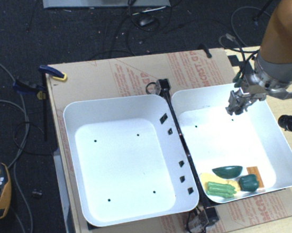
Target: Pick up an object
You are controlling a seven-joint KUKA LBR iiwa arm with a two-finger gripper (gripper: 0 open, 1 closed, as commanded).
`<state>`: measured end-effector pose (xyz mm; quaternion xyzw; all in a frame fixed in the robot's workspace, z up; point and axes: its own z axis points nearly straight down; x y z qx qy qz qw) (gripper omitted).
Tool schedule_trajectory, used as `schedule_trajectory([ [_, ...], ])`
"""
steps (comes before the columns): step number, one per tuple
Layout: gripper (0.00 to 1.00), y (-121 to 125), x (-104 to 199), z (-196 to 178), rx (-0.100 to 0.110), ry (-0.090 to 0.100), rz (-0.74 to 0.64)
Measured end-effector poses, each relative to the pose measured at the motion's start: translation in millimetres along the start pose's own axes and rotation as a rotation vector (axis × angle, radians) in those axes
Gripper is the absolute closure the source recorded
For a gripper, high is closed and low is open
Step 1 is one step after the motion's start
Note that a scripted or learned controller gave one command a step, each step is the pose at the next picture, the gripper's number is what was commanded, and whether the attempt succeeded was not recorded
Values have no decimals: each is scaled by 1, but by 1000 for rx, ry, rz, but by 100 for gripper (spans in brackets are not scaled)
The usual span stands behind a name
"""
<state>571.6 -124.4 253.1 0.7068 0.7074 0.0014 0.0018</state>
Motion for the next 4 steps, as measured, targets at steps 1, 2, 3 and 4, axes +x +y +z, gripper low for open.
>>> schedule_trajectory([
  [1, 100, -10, 43, 7, 5, 1, -2],
  [2, 100, -23, 97, 17, 6, 2, -4],
  [3, 100, -22, 148, 30, 6, 1, -4],
  [4, 100, -30, 198, 20, 5, 2, -4],
])
